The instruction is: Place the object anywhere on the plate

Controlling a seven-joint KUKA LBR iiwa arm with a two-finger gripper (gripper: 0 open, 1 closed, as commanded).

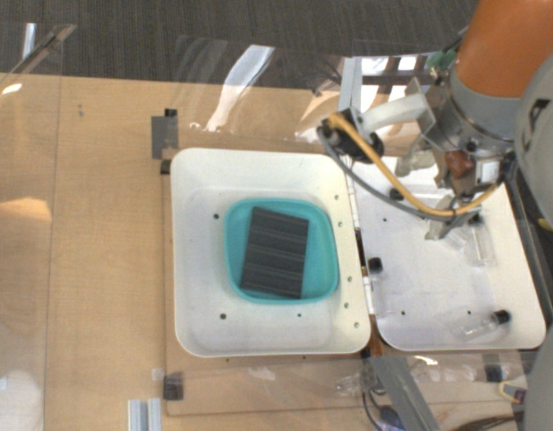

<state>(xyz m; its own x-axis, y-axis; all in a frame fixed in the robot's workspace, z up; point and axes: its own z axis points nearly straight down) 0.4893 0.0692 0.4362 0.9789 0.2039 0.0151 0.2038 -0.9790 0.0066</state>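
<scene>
1. Wood bench (88,241) under clear plastic sheeting, dark ribbed floor behind at 12 o'clock. Two white bins sit side by side, touching at the middle seam.
2. Left bin (196,321) holds a teal plate (323,259), about centred in the bin.
3. Block (275,253), dark grey w/ ribbed top, lies flat on the plate, long side running 12 to 6 w/ a slight tilt. Fully inside the rim, so the task looks done as things lie.
4. Right bin (438,303) has the arm over its 12 o'clock part. Arm (501,34) comes in from 2 o'clock, orange band uppermost.
5. Gripper (457,206) hangs over the right bin, well apart from plate and block. Nothing seen between the fingers; whether they're open or closed can't be told, cables and glare mask them.
6. Yellow cable (393,182) loops from the wrist toward 9 o'clock, prob. slack for reach.
7. Judgement: gripper parked clear of the plate so the block sits undisturbed; no further move seems needed.
</scene>
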